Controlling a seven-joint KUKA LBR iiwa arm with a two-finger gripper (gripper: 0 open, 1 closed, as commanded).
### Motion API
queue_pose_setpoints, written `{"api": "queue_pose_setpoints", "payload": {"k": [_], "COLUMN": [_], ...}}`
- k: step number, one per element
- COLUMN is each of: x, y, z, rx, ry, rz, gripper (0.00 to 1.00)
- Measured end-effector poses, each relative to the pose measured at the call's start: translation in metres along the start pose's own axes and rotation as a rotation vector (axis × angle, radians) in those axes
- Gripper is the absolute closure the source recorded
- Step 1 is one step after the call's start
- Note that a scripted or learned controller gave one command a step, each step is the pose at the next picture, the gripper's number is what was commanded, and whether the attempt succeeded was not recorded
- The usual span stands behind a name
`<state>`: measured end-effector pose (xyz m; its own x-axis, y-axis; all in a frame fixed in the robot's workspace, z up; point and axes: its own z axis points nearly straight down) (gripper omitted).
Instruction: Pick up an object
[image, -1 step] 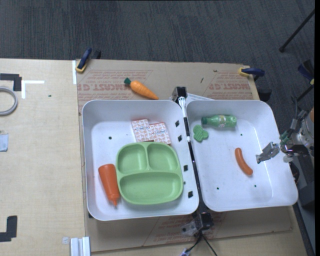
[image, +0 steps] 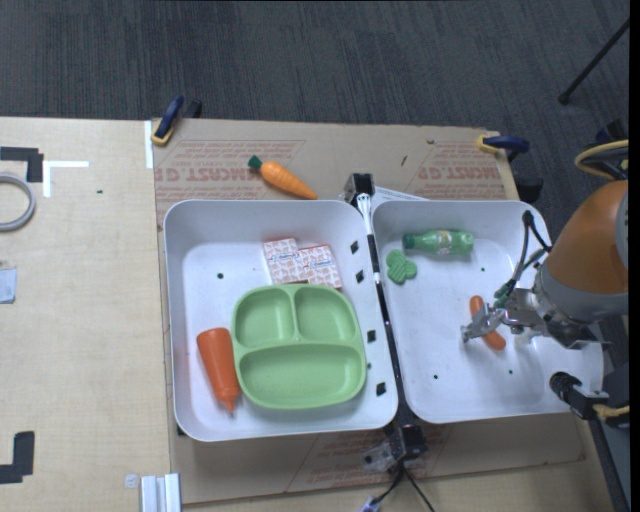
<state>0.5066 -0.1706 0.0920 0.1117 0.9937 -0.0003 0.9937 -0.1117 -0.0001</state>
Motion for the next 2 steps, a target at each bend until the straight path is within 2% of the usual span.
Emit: {"api": "queue_pose_setpoints", "payload": {"k": [1,2], "x": [0.0,0.066], "y": [0.001,0.016], "z": [-0.01,-0.12], "rx": [-0.001,0.0], "ry": [0.0,0.0], "rz": [0.002,0.118], "gripper": [1.0,1.0]}}
